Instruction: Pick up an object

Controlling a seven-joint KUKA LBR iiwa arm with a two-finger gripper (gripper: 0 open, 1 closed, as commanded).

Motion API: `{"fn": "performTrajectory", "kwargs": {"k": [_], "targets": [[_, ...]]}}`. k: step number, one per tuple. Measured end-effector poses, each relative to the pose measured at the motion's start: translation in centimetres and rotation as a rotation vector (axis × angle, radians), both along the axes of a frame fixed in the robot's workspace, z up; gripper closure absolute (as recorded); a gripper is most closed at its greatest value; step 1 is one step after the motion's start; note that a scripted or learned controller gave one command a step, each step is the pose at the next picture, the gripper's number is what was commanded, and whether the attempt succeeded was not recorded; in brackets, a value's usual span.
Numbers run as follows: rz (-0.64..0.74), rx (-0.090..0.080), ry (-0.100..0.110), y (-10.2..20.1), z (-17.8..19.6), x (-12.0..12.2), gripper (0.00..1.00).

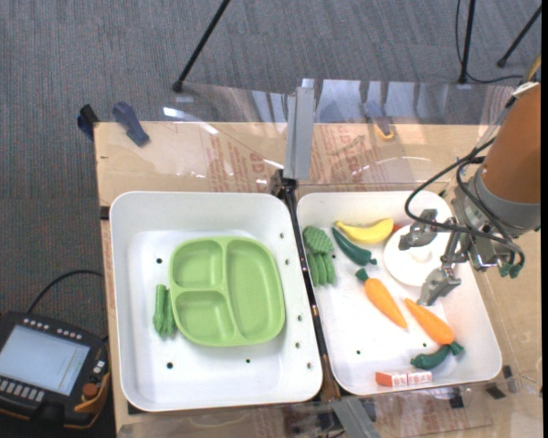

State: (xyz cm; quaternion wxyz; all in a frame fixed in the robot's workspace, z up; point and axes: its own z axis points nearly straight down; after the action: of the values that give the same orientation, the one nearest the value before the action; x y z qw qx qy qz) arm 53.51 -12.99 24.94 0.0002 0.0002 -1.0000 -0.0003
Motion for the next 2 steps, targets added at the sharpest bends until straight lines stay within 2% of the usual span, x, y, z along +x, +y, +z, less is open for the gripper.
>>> {"fn": "performTrajectory", "kwargs": {"k": [1,2], "targets": [[0.022,0.004,0.015,1.1,-13.4,-2.2,0.0],[0.005,0.002,0.004,2.8,-16.4,0.1,0.0]]}}
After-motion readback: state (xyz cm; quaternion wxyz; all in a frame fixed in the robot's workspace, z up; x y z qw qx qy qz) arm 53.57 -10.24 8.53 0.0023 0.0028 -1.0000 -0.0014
